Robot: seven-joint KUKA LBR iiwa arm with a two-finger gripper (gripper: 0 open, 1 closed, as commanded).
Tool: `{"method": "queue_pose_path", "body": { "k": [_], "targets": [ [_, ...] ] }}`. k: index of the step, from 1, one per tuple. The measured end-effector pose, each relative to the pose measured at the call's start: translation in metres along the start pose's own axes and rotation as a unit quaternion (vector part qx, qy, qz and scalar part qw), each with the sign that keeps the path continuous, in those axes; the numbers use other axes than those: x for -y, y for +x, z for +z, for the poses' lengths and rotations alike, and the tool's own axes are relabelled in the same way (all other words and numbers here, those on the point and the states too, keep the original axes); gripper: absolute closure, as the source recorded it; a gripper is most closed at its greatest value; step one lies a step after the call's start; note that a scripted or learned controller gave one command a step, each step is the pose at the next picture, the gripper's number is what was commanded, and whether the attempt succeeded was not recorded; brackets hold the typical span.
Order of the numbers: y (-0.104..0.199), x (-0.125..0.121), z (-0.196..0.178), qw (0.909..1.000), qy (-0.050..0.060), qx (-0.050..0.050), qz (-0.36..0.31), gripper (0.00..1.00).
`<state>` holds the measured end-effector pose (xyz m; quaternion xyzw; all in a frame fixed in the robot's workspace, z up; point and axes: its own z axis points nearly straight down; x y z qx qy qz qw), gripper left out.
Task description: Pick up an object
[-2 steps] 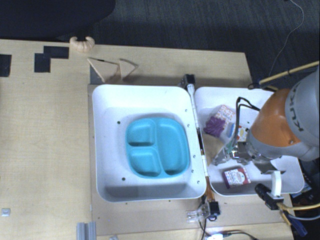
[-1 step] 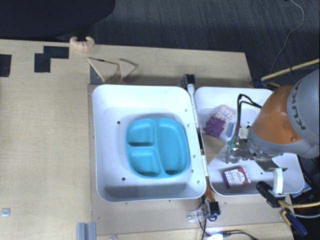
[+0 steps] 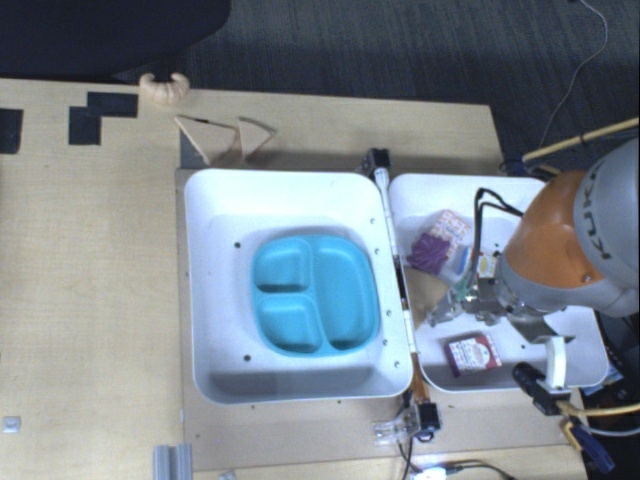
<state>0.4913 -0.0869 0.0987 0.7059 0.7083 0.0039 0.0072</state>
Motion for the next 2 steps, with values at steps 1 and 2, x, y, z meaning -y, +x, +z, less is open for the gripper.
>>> {"method": "queue_pose_path", "body": {
  "k": [1, 2],
  "targets": [
    [0.002, 0.003, 0.011, 1.0000, 0.004, -0.001, 0.001, 0.00],
    [0.002, 0.000, 0.000, 1.0000, 0.001, -0.001, 0.000, 1.00]
  ]
}}
